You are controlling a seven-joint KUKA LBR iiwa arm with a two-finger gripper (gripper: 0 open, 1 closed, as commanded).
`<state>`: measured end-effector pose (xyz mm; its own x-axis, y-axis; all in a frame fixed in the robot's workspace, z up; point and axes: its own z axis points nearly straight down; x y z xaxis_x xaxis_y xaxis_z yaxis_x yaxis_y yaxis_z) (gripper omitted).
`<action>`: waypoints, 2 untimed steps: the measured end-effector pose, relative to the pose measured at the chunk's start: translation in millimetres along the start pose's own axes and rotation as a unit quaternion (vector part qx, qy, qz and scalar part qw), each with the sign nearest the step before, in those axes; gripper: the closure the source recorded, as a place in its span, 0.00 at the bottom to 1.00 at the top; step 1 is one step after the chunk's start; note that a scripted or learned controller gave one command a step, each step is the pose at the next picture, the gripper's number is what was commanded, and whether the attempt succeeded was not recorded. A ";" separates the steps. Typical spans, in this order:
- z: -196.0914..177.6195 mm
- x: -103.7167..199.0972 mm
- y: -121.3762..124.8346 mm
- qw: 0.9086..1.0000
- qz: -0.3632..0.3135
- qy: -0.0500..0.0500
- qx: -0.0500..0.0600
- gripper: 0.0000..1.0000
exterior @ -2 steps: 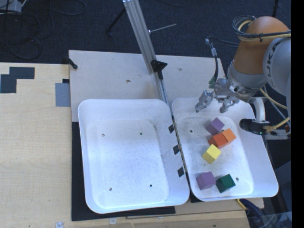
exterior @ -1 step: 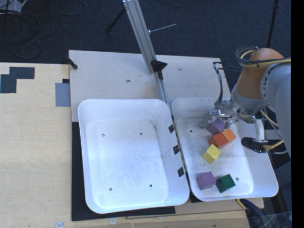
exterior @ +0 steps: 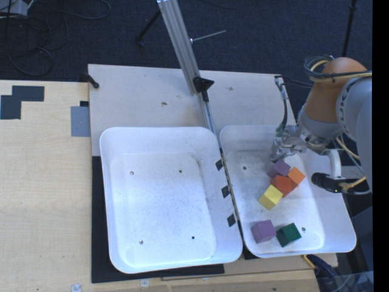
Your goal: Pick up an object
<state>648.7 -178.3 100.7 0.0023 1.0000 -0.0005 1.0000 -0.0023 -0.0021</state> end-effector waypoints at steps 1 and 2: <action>0.4 0.0 -0.1 1.000 0.000 0.000 0.000 0.00; 10.0 5.7 -56.5 1.000 -0.001 0.001 0.001 0.00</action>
<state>592.2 -172.4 90.8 0.0007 1.0000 0.0011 1.0000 -0.0007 -0.0035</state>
